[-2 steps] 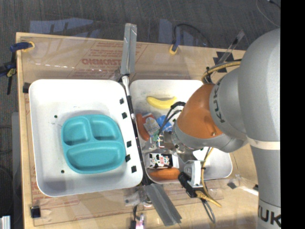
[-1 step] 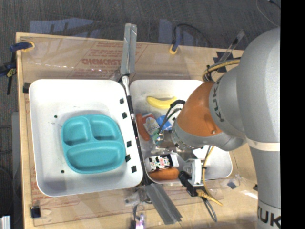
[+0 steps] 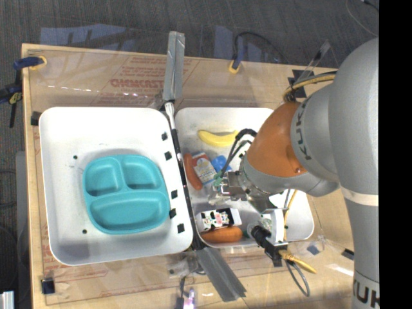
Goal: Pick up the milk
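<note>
A small white carton with dark edges and printed faces (image 3: 217, 219), which looks like the milk, lies on its side near the front of the right bin (image 3: 302, 227). My gripper (image 3: 223, 185) hangs low over the middle of that bin, just behind the carton and apart from it. Its tip sits among a blue item (image 3: 219, 163) and a red-and-white packet (image 3: 201, 169). The grey arm with its orange band (image 3: 277, 153) covers most of the bin's right half.
A yellow banana (image 3: 216, 137) lies at the back of the right bin. An orange sausage-shaped item (image 3: 222, 235) rests against the front wall beside the carton. The left bin (image 3: 58, 172) holds a teal divided plate (image 3: 125, 193).
</note>
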You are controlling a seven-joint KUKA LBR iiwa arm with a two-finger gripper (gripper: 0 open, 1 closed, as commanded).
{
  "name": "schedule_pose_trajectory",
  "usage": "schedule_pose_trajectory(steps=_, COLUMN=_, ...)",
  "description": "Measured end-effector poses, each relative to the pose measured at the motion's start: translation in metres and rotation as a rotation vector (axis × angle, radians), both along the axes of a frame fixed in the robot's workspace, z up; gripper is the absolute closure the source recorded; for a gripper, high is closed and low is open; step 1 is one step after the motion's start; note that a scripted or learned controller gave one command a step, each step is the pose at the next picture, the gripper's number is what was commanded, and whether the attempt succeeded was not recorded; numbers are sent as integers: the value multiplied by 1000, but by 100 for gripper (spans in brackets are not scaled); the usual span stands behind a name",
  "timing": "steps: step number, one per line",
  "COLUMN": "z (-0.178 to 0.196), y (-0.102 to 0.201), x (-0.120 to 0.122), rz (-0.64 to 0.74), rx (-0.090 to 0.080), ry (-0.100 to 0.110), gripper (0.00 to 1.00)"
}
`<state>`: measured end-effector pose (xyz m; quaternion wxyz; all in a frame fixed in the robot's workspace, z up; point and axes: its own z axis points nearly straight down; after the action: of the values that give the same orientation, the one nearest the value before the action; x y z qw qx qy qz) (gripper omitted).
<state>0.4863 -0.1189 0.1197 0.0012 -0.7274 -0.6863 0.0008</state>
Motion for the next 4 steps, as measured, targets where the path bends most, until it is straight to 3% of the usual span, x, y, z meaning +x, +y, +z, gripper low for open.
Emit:
schedule_pose_trajectory(steps=1, z=0, y=0, x=0, rz=0, rx=0, ry=0, gripper=0)
schedule_pose_trajectory(steps=2, z=-27, y=-3, x=-7, rz=204, rx=-15, ry=-13, gripper=0)
schedule_pose_trajectory(steps=3, z=-21, y=0, x=-6, rz=215, rx=-6, ry=-6, gripper=100)
schedule_pose_trajectory(steps=4, z=-21, y=0, x=-6, rz=215, rx=-6, ry=-6, gripper=0)
